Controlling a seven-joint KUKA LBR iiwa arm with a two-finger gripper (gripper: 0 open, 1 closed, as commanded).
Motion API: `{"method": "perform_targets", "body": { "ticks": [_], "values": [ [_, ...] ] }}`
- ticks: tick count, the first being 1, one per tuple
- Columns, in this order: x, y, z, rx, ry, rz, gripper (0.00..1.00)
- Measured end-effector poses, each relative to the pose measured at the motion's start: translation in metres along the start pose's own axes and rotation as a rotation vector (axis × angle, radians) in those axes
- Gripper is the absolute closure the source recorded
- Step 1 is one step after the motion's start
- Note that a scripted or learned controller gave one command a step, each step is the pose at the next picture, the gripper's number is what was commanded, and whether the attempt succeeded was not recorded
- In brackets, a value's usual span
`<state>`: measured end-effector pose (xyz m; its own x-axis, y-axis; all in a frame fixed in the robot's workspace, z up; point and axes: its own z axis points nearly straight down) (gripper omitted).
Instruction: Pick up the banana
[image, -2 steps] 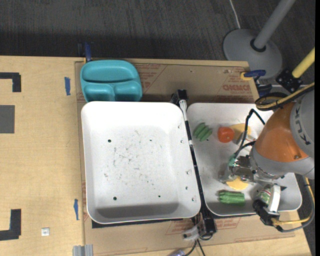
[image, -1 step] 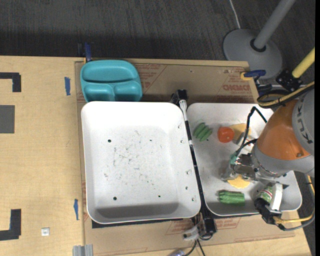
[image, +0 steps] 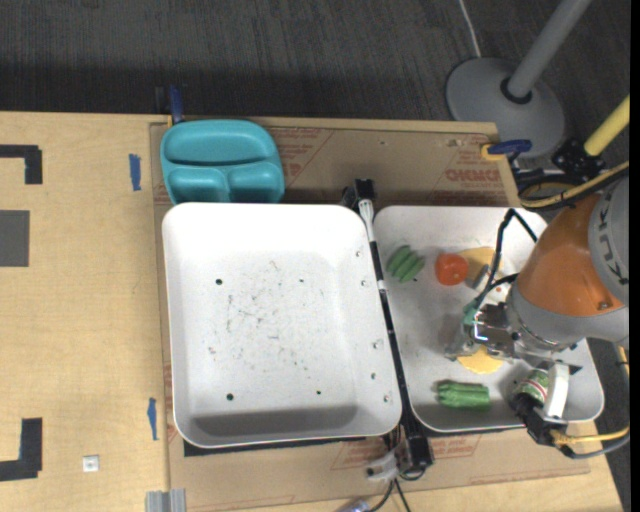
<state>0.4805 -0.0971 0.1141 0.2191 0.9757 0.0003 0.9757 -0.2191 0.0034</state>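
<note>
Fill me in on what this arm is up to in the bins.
The grey and orange arm reaches in from the right, and its gripper is down in the right bin, right over a yellow piece, apparently the banana. Whether it has hold of it cannot be told. Around it lie a green item, a red tomato-like piece and another green item. A teal tray sits behind the left bin.

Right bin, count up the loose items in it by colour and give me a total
Green: 2, one near the divider at the far end, one near the front wall.
Red-orange: 1.
Yellow: 2, one beside the red-orange piece, one under the gripper.
Total: 5.
</note>
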Motion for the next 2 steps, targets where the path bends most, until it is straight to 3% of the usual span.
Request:
{"method": "perform_targets", "body": {
  "ticks": [2],
  "values": [
    [0.000, 0.001, -0.020, -0.004, -0.001, -0.001, 1.00]
  ]
}}
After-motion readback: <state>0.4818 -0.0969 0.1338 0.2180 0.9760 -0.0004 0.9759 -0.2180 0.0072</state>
